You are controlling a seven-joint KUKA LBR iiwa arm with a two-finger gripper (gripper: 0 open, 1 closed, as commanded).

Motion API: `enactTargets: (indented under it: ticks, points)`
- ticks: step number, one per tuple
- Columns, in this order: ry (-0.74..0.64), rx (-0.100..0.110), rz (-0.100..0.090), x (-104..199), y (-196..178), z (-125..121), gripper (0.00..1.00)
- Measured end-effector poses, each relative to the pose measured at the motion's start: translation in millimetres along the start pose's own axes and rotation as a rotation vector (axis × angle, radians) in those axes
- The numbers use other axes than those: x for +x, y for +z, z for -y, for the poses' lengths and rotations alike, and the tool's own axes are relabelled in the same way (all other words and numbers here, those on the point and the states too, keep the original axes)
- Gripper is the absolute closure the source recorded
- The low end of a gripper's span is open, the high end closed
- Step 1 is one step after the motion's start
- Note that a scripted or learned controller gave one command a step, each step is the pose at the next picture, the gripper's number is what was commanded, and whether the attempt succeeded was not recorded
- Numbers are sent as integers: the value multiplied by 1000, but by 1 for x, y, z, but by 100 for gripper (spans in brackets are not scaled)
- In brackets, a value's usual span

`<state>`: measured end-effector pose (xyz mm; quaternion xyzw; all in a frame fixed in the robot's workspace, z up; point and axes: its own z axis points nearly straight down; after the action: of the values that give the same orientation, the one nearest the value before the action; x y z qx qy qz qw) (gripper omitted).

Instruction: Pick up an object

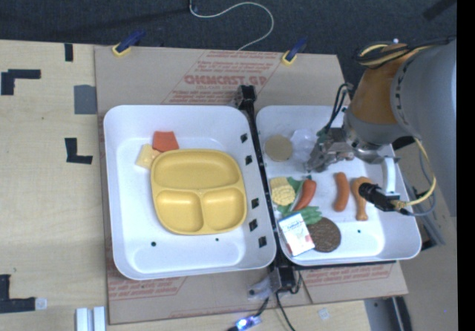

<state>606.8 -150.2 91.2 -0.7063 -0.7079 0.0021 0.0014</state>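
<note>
Though my pincer (pixel 320 159) sits low in the right bin (pixel 401 248), centre-right of frame, I cannot tell its opening or any hold. Nearest thing: red pepper (pixel 305 191), just below-left, long axis slanting lower-left to upper-right.

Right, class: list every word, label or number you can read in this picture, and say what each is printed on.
Red printing on the cardboard sheet under the bins: upside down and blurred, not readable.
Small white carton in the right bin: has a red mark and tiny print, too small to read.
Nothing else carries text.
</note>
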Motion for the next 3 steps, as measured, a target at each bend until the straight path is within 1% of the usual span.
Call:
enactTargets:
  ticks: [1,2,3]
  points:
    - [1,-4,-1,-6,-42,2,100]
    - [0,-6,0,-5,-103,3,100]
    - [0,-4,-1,-5,-133,2,100]
